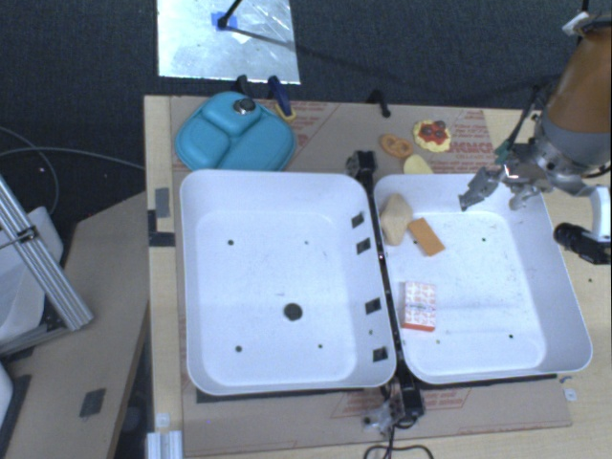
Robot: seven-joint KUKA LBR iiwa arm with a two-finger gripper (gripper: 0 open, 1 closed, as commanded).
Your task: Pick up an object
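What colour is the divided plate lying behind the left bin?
Teal blue: the divided plastic plate, seen in the camera view.

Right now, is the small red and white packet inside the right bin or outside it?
Inside. The packet lies flat on the floor of the right bin, near its left wall, below the orange block.

blue tray (235, 136), foil sheet (226, 25)

In the right bin (535, 285), a block (426, 236) lies beside a lump (395, 218), a packet (418, 306) nearer.
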